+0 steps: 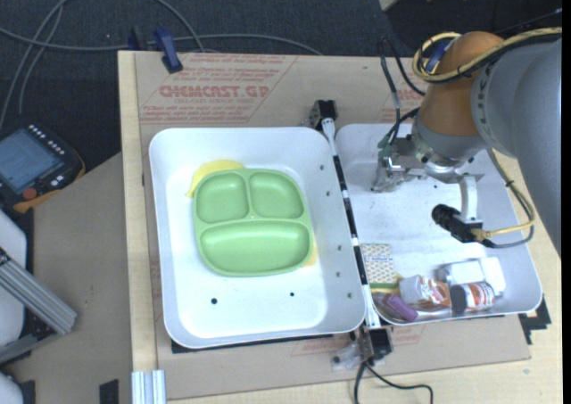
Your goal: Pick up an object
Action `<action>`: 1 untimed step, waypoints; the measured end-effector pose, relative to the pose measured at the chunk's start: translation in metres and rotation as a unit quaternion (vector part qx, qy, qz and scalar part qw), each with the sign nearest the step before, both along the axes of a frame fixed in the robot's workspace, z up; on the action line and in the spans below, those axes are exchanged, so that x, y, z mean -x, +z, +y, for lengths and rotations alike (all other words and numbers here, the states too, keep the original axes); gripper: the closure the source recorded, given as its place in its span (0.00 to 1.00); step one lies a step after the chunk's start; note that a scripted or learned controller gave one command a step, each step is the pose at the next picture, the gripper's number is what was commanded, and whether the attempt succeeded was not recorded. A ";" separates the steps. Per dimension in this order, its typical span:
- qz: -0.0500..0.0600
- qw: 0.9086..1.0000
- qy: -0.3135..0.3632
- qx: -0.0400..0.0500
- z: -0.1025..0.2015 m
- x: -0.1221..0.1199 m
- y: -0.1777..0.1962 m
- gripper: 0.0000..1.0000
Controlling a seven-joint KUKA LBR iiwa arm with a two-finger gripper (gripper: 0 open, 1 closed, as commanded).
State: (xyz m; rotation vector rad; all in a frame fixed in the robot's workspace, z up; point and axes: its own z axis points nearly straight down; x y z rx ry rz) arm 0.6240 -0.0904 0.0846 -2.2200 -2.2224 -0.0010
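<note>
A brown desk [223, 81] with red lettering sits on dark carpet strewn with cables, and it bears two shallow white bins side by side. The left bin [178, 295] holds a green divided tray [253, 222] lying flat over a yellow item [214, 168] that peeks out at its far edge. The right bin [357, 148] keeps its clutter at the near end: a patterned packet [376, 261], a purple piece [399, 308], a small bottle [428, 291] and a white-and-black item [471, 284], all close together, some touching. The grey arm with its orange band [455, 81] reaches in from the right, and the end effector [391, 172] hangs over the far, bare part of the right bin, well apart from those things. Whether it is released or clenched I cannot tell; nothing shows in its grip. The step looks like the approach, with no grasp made. The next move likely calls for travelling toward the near-end clutter, or across to the tray, then descending onto a single item
</note>
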 end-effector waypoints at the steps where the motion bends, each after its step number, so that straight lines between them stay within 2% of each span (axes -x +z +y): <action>1: -0.001 1.000 -0.001 0.000 0.000 0.000 0.010 1.00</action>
